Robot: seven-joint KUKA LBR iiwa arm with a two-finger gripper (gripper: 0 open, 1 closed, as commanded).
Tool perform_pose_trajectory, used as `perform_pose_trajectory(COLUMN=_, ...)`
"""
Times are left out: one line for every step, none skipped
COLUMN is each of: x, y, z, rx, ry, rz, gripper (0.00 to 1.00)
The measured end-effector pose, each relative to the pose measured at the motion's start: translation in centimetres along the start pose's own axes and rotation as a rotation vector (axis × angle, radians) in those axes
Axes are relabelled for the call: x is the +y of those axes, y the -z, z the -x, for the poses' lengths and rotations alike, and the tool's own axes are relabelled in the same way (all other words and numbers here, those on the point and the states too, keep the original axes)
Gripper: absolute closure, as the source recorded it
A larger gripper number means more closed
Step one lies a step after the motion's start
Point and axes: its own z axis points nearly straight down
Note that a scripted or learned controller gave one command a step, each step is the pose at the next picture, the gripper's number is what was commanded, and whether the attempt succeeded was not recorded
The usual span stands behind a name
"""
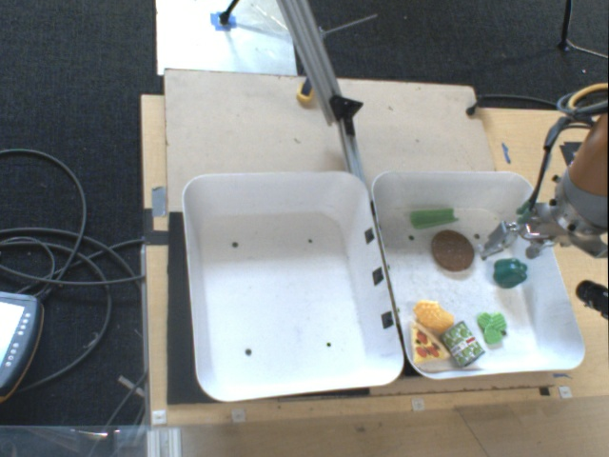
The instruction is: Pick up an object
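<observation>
**Right Bin: Gripper Stationed Above Teal Object**

Dark carpet surrounds a pale wooden bench (285, 122) carrying two shallow white bins. Loose cables lie on the floor at 9 o'clock.

The left bin (205, 198) sits beside the right bin (561, 350), which holds six items: a green block (433, 218) at 12 o'clock, a brown disc (452, 250) near centre, a teal object (510, 273) at 3 o'clock, a small green piece (492, 327) at 5 o'clock, and a yellow item (430, 328) and a printed can (463, 344) at 6 o'clock.

The gripper (523, 236) hangs just above the teal object, nothing visibly between its fingers; whether it is released or clenched cannot be determined.

Handling estimate: the teal object is probably a light, rigid toy with a smooth, irregular surface. Grasp across its narrowest width, near its middle, to limit slip.
</observation>
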Motion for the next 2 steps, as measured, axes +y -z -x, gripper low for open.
perform_pose_trajectory(x=0.6, y=-5.8, z=-0.2, rx=-0.002, ry=0.001, rz=0.008, gripper=0.00)
perform_pose_trajectory(x=0.6, y=-4.7, z=-0.1, rx=-0.002, ry=0.000, rz=0.007, gripper=1.00)
